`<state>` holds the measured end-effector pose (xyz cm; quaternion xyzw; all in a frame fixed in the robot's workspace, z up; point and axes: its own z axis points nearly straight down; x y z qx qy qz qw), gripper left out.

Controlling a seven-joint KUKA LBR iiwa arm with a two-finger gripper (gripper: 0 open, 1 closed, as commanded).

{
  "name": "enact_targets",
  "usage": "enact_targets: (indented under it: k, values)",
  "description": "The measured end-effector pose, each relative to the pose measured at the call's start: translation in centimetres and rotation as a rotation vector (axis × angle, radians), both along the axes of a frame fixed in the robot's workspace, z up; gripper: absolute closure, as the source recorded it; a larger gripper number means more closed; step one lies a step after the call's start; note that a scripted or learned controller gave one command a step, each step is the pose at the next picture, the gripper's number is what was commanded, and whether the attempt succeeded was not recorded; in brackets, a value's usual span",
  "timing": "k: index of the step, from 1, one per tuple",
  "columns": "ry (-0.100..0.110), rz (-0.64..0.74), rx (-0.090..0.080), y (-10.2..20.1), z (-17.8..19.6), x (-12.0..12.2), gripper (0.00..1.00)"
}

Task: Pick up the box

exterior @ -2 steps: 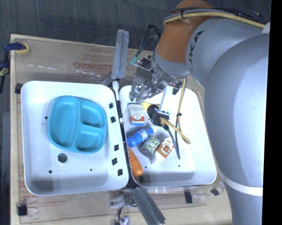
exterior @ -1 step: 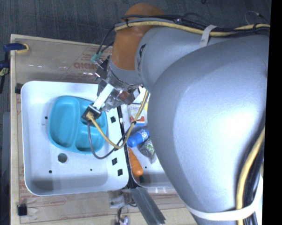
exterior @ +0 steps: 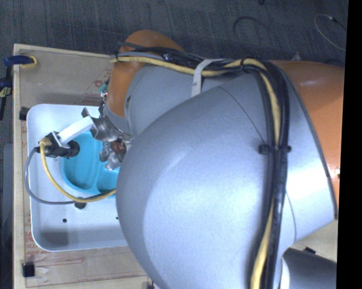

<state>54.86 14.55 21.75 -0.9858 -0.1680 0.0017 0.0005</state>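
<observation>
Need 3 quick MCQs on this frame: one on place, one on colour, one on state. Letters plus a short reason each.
1. Where does the blue object lie?
A. In the white bin at the view's left
B. On the carpet above the bench
C. On the bare wooden bench top

2. What colour is the cable looping over the bin?
A. Red
B. Yellow
C. Green

3. How does the arm stand relative to the bin?
A. Parked off the bench
B. Lying flat on the floor
C. Reaching over it, covering much of it

Answers:
1 A, the blue object sits inside the white walls.
2 B, the loop over the bin floor is yellow.
3 C, the grey body overlaps the bin's right part, with the pincer end by the blue object.
</observation>
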Motion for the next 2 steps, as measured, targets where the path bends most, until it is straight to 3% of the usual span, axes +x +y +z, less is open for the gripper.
enact_targets:
  k: [1,2]
  values:
    - [-0.001,-0.131,-0.001,-3.3,6.4,-4.1,1.00]
    - [0.000,-0.072,-0.002,-0.8,5.9,-7.2,1.00]
